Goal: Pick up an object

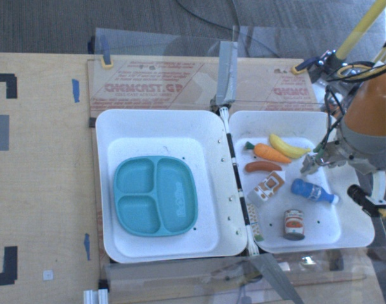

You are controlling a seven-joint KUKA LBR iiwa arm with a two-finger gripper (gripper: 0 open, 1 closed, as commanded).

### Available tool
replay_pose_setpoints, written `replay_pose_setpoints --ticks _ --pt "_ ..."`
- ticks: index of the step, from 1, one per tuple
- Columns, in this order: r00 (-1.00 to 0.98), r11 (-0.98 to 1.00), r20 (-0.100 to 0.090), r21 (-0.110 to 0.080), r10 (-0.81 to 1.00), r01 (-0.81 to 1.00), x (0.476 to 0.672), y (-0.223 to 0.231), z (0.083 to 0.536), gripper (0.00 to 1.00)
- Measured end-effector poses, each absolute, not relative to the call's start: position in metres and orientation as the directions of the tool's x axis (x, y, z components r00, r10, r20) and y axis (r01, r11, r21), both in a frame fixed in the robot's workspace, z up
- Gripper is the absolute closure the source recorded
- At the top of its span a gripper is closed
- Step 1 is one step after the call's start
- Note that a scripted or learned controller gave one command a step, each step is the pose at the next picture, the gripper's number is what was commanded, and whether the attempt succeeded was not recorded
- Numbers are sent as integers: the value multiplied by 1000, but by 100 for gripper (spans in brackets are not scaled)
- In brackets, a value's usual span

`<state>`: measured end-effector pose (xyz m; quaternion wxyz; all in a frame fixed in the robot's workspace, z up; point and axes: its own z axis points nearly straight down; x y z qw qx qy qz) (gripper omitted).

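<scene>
The right bin [352,233] holds a yellow banana [288,146], an orange carrot [269,152], a red-brown sausage [262,166], a small white and orange carton [268,187], a blue bottle [312,191] lying on its side, and a red-labelled can [294,224] standing upright. My gripper [314,162] hangs over the right part of this bin, just right of the banana's end and above the blue bottle. Nothing shows between its fingers.
The left bin [116,132] holds a teal divided plate [156,196]. A cardboard sheet [154,84] lies behind both bins. Cables and a yellow pole [364,21] crowd the upper right beside the arm.
</scene>
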<state>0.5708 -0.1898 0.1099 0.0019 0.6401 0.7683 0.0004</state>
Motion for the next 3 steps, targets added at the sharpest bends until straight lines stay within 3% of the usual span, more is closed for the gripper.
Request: replay_pose_setpoints --ticks 1,2,3 --pt "-308 308 -4 8 951 951 495 -201 89 0" --pt "-44 44 -2 3 999 999 578 -182 232 0" --pt "-106 106 0 0 994 994 525 -209 176 0"
